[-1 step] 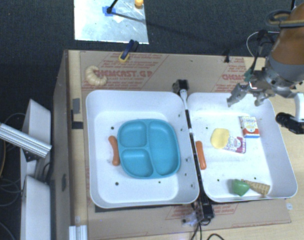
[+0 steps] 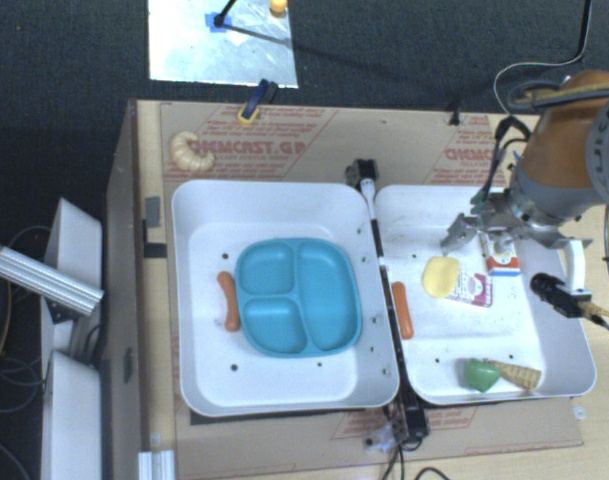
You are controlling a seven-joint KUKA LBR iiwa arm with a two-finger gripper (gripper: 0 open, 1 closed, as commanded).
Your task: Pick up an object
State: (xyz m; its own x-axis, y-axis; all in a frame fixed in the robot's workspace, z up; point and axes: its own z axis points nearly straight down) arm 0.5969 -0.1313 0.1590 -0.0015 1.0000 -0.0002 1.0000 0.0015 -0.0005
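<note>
Grey metal fingers of my gripper point(image 2: 481, 230) hang over the right white bin point(image 2: 569, 368), and I cannot tell how far apart they stand or whether anything sits between them. Just below-left of the gripper lies a pale yellow rounded block point(image 2: 440, 276), touching a small white-and-red printed packet point(image 2: 475, 288) directly beneath the gripper; further left an orange sausage-shaped toy point(image 2: 402, 309) rests by the bin wall, while a green-topped ice-cream cone toy point(image 2: 496, 374) lies well below. Far left, a blue divided plastic tray point(image 2: 297, 296) fills the left white bin point(image 2: 199, 368) beside another orange sausage point(image 2: 229, 300)
</note>
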